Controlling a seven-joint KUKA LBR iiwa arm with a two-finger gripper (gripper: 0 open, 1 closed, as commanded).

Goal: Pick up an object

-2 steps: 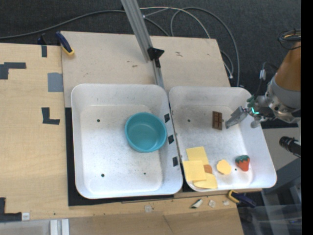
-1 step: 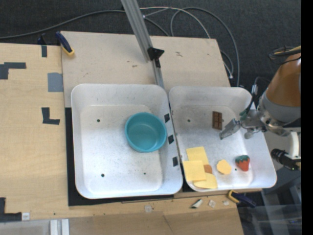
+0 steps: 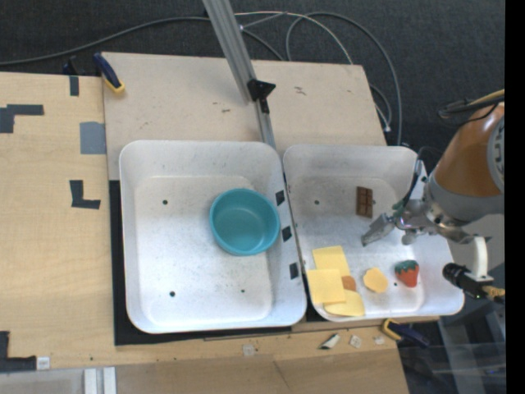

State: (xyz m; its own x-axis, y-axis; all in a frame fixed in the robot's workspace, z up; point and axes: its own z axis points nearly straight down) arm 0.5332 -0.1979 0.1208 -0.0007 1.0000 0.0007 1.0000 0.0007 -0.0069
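The right bin [image 3: 328,158] holds a small brown block [image 3: 364,201], several yellow cheese-like slabs [image 3: 330,279], a round orange piece [image 3: 375,281] and a red strawberry-like toy [image 3: 407,273]. A teal bowl [image 3: 244,221] sits in the left bin [image 3: 148,220], right of its centre. My gripper [image 3: 392,235] hangs over the right side of the right bin, just above the red toy and to the right of the brown block. It is open, with nothing between its fingers [image 3: 375,231].
A slanted metal pole [image 3: 238,56] rises behind the bins, over the wall between them. Cables [image 3: 361,39] lie on the dark floor at the back. A blue and yellow clamp [image 3: 108,72] sits at the board's far left corner.
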